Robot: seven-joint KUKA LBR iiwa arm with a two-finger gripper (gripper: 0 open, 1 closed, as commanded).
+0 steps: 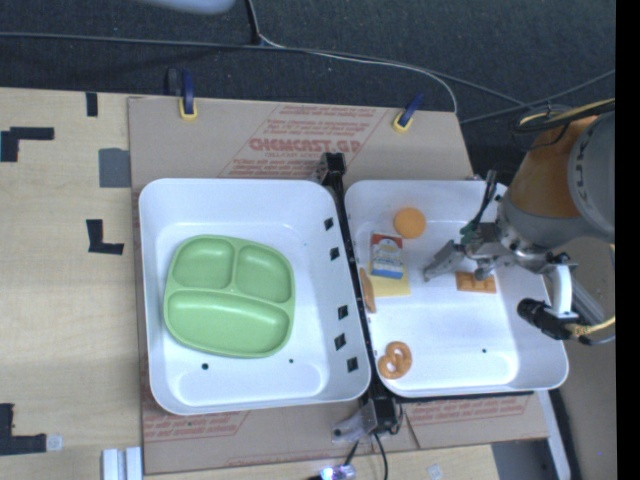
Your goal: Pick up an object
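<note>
The right bin [500, 363] holds several small things. An orange ball [409, 221] lies near its back. A small red and white carton [386, 252] rests on a yellow block [391, 286]. At the front left is a brown pretzel [395, 359]. A thin orange piece [368, 293] leans by the left wall. My gripper [462, 258] hangs low over the bin's right half, just above an orange cracker [478, 284]. It points left toward the carton. Nothing visible is held in it.
The left bin [160, 208] bears a green divided plate [230, 296]. A black hinge strip [345, 278] runs between the bins. The arm's orange band [545, 178] and grey wrist overhang the right bin's right wall. Cables cross the dark floor at the back.
</note>
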